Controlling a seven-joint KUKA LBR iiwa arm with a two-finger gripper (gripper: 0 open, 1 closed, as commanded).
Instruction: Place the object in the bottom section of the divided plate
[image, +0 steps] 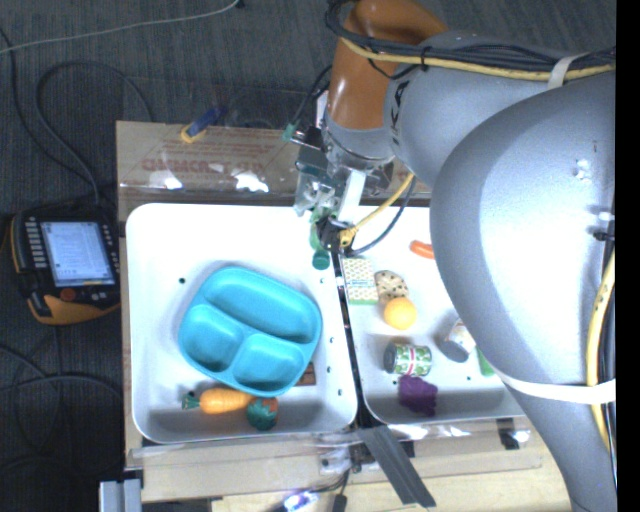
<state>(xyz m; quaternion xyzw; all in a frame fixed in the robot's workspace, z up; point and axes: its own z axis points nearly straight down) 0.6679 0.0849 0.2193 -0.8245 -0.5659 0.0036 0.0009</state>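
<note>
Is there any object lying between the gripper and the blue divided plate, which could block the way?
Nothing visible does. The gripper hangs over the ridge between the two bins, up and to the right of the divided plate. Between them is bare floor of the left bin. The carrot lies below the plate, off that path.

The arm (530, 200) is bulky, smooth and grey, with rounded casings and a pale strap across its top. An orange band (360, 85) rings it above the wrist. Black and yellow cables (470, 60) run along it. The gripper (322, 235) is small, of bare metal, with green parts at its tip.
</note>
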